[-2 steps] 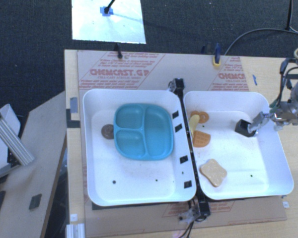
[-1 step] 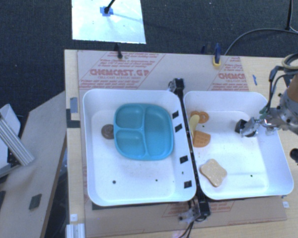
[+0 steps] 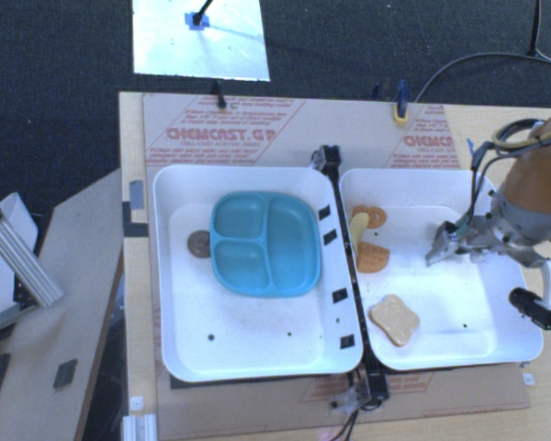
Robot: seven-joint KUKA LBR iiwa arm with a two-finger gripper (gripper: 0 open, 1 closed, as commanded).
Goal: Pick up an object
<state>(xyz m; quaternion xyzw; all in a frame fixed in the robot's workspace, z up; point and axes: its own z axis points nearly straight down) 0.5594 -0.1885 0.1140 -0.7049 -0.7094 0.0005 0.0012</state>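
In the right bin (image 3: 459,343), a toast slice (image 3: 394,320) lies near the front. An orange waffle-like piece (image 3: 372,257) and a yellow and orange food item (image 3: 365,219) rest by the left wall. My gripper (image 3: 444,246) hangs over the right half of this bin, its tips pointing left, well apart from the food pieces. Nothing shows between its fingers.
The left bin (image 3: 179,338) holds a blue divided plate (image 3: 263,243) and a small brown round object (image 3: 199,243) beside it. A black clip-studded divider (image 3: 340,246) separates the bins. The arm's orange band (image 3: 537,177) sits at the right edge.
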